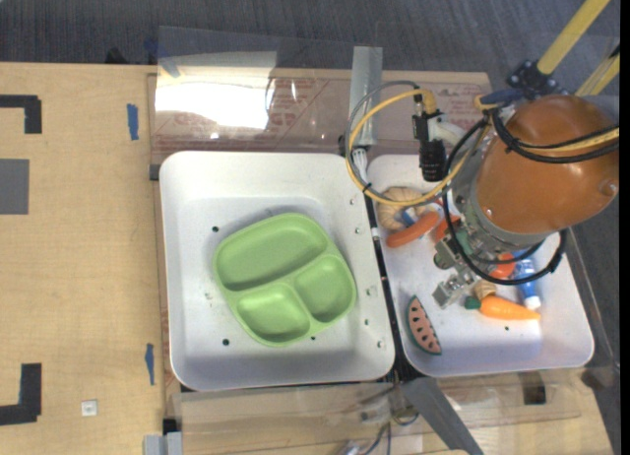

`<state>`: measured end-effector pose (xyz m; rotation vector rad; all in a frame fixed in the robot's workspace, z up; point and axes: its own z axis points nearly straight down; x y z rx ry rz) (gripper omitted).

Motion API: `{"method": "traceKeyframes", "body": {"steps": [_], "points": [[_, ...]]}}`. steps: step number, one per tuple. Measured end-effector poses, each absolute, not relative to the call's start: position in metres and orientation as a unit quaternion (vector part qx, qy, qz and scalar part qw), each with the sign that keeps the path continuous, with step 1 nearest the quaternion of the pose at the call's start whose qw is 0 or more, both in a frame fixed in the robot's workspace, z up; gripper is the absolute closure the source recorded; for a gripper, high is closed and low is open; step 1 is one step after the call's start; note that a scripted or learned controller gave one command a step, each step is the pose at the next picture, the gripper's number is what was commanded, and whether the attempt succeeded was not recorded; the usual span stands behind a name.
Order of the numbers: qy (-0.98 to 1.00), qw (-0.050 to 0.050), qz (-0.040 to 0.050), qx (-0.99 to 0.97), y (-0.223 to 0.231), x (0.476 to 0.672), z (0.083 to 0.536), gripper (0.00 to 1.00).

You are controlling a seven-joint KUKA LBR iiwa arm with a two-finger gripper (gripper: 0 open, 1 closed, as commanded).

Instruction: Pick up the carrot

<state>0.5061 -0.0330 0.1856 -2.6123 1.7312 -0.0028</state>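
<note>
1. The carrot (510, 310) lies in the right bin (571, 345), toward its 4 o'clock corner, long axis running 9 to 3, tip pointing about 3.
2. The gripper (455, 286) hangs just beside the carrot's 9 o'clock end; I cannot tell how it is set.
3. A watermelon slice (425, 325) sits farther out at 8 o'clock.
4. A green tray (285, 276) rests in the left bin (187, 187).

Wooden bench (79, 246) carried two white bins side by side: left bin (187, 276), right bin (566, 340).
</note>
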Motion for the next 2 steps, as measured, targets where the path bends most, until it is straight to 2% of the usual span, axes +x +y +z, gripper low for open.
{"method": "traceKeyframes", "body": {"steps": [1,2], "points": [[0.627,0.004,-0.0033,-0.779,-0.0817,0.6038,0.3026,1.00],[0.626,0.003,0.0002,-0.780,-0.0805,0.6029,0.2991,0.00]]}}
